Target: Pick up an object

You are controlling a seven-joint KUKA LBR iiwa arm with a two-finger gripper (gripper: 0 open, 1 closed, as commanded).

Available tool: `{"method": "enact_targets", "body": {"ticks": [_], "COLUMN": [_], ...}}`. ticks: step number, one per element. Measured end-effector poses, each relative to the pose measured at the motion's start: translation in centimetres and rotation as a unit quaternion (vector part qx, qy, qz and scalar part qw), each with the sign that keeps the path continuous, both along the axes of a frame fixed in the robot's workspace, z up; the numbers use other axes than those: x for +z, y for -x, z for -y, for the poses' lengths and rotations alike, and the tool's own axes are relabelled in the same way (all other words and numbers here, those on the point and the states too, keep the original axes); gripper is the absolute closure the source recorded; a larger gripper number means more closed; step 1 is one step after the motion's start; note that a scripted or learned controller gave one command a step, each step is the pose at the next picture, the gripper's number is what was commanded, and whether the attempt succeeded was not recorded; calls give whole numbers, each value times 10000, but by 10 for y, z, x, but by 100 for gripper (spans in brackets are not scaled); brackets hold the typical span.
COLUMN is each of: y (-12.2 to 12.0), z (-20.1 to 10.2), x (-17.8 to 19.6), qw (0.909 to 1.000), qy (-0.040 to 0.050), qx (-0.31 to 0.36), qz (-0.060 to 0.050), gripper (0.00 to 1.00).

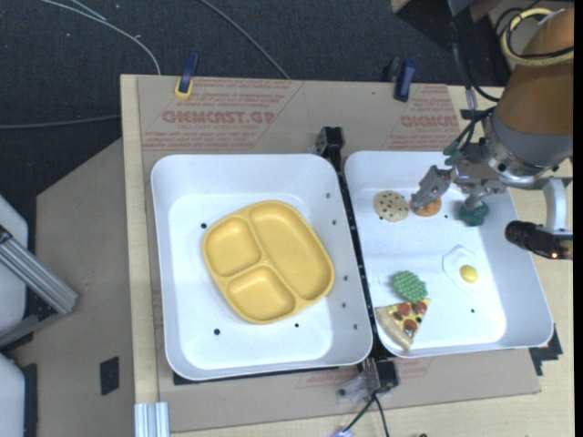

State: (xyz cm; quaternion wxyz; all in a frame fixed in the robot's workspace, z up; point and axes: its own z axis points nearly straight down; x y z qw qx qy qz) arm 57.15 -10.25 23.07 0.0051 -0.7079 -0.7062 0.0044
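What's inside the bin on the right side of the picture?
The right bin holds a cookie, a fried egg, a green knobbly piece and a pizza slice. The gripper partly covers an orange item and a teal one.

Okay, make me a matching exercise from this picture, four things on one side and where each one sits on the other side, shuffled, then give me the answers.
Things:
1. yellow divided plate
2. cookie
3. fried egg
4. pizza slice

Places:
A. front edge of the right bin
B. far left part of the right bin
C. middle of the left bin
D. right part of the right bin, past the green toy

Pairs: 1-C, 2-B, 3-D, 4-A
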Motion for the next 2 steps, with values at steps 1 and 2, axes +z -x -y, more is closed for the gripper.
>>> {"method": "enact_targets", "body": {"ticks": [1,2], "y": [-3,-7], "z": [0,-3], "x": [7,-37], "qw": [10000,10000], "qy": [6,-1], "qx": [12,13], "qz": [67,36], "gripper": [0,0]}}
